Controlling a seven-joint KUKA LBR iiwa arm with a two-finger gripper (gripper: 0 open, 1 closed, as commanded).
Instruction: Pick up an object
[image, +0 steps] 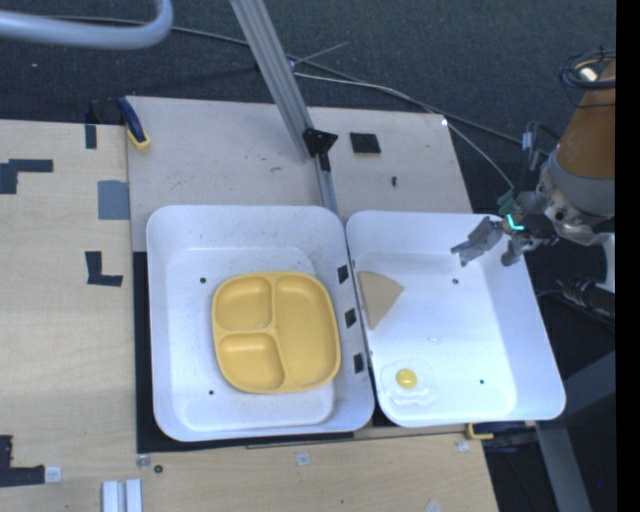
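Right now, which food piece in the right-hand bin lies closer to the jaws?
The tan wedge by the bin's left wall; the fried egg sits farther, at the front edge.

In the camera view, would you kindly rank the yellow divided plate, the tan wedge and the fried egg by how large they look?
Largest to smallest:
1. Yellow divided plate, by far.
2. Tan wedge.
3. Fried egg, white included; close to the wedge, so that order is unsure.
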